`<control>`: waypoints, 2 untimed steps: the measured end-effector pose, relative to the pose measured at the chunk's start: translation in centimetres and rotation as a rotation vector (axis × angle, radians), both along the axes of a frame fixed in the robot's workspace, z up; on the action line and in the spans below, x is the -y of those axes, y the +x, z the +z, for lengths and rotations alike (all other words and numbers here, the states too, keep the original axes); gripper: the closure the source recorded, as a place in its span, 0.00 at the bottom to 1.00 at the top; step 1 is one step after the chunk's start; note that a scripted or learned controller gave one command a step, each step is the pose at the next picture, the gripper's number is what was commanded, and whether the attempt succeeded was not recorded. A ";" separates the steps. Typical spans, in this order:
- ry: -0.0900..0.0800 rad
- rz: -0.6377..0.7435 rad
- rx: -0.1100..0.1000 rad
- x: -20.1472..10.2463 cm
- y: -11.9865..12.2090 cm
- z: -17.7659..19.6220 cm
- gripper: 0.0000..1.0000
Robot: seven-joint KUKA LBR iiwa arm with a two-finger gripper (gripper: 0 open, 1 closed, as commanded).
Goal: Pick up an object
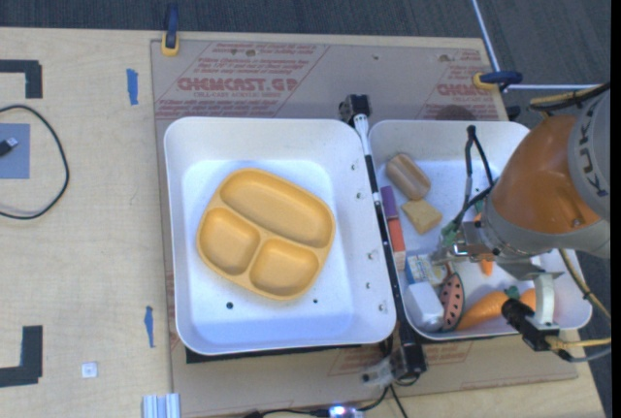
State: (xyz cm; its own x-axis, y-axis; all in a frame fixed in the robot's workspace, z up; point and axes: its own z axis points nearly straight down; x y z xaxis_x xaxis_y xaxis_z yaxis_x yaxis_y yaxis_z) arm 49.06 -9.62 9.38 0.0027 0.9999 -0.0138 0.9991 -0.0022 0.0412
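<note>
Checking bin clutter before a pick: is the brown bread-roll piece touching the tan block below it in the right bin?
Cannot tell. In the camera view the brown roll and tan block sit very close, corner to edge, but neither a gap nor contact shows plainly.

Light: even overhead illumination is brightening the whole bench (87,241).
Glare: white bins (194,149) are washing out slightly.
Shadows: soft ones are falling under the arm (548,183).
Focus: edges are looking mildly soft.

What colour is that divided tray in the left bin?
Yellow-orange, seen plainly in the camera view: the divided tray.
</note>
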 end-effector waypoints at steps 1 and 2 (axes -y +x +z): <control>0.003 -0.002 -0.017 0.1 -0.5 -0.4 0.00; 0.010 0.002 -0.014 -0.3 -0.2 0.8 1.00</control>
State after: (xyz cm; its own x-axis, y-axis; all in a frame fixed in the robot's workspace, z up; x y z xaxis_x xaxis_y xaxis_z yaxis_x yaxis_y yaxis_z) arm 48.82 -9.30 10.16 0.0006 1.0000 -0.0038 0.9996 -0.0005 0.0274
